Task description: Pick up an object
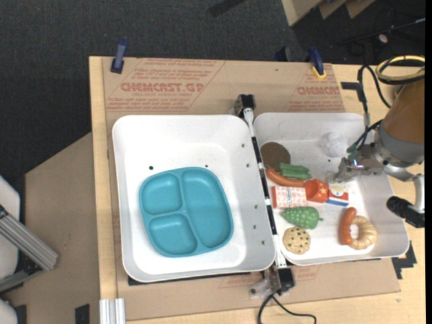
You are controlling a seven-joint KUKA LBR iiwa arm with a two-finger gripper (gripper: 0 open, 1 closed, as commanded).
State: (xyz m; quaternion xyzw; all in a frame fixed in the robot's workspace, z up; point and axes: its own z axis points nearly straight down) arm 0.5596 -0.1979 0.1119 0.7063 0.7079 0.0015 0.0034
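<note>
Arm (405, 130) comes in from the right, partly cut off by the frame edge; orange band visible above the wrist. Gripper (345, 171) sits low over the right bin (307, 123), near its right-centre, but fingertips are small and blurry against the white floor, so can't tell if they're wide or narrow, or if anything's between them. Just below the tip lies a red object (317, 191) w/ a white-and-red card (290, 196) beside it; touching or not, unclear. A pale crumpled thing (332, 142) up near the gripper is hard to make out vs. the bin.

Other items in the right bin: brown disc (275, 154) at top left, orange-and-green veg piece (287, 175) under it, green bumpy item (301, 216), cookie (295, 240) at the bottom, sausage (346, 225) touching a doughnut (364, 233) at lower right.

Left bin (135, 140) holds a teal divided plate (185, 210), 3 compartments.

Both bins rest on a cardboard sheet (162, 83) w/ red print, clipped by a blue clamp (119, 55) at the back left and another clamp (316, 63) at the back right, on a wood bench (61, 181). Dark carpet (101, 12) behind; cables at right and bottom.
</note>
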